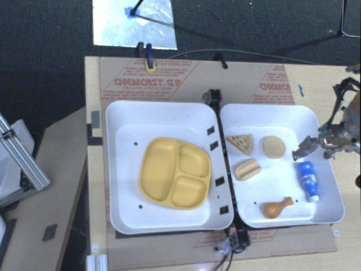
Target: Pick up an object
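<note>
Gripper (313, 146): above the right bin's (324, 208) right edge, fingers spread, grasping nothing.
Blue bottle (307, 179): lying just below the gripper, apart from it.
Right bin, other items: 1 sandwich wedge (241, 143), 1 round bun (274, 147), 1 bread roll (247, 169), 1 drumstick (277, 207).
Left bin (121, 145): 1 yellow divided plate (175, 173).

Grey metal gripper (309, 146) — dark, angular fingers, thin black cables looping above an orange-tinged wrist.

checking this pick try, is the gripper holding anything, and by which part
Nothing is held. The gripper hangs above the blue bottle with nothing between its fingers.
</note>
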You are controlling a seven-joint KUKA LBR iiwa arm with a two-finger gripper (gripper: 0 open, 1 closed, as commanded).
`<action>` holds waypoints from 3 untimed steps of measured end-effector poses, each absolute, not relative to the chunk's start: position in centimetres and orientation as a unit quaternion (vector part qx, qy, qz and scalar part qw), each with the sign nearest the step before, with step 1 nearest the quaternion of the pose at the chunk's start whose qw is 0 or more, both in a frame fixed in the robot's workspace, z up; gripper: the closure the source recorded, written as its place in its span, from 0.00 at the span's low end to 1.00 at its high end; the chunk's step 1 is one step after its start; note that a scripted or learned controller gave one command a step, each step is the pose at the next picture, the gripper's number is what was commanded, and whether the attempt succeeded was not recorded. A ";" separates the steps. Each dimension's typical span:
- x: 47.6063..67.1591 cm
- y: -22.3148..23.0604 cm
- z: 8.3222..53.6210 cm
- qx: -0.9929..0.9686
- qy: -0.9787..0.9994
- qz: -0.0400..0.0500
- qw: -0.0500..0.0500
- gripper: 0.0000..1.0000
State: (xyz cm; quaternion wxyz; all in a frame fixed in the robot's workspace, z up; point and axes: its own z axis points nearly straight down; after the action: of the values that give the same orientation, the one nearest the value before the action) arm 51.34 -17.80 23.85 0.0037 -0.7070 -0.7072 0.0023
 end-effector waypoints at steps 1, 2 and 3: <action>51.6 -17.8 24.4 -0.706 -0.708 0.000 -0.001 0.00; 51.9 -16.8 19.4 -0.706 -0.708 0.000 0.001 0.00; 52.3 -17.0 13.2 -0.707 -0.708 0.001 0.001 0.00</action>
State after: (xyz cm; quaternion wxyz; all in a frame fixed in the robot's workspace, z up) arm 52.28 -16.97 13.21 0.0014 -0.7066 -0.7077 0.0006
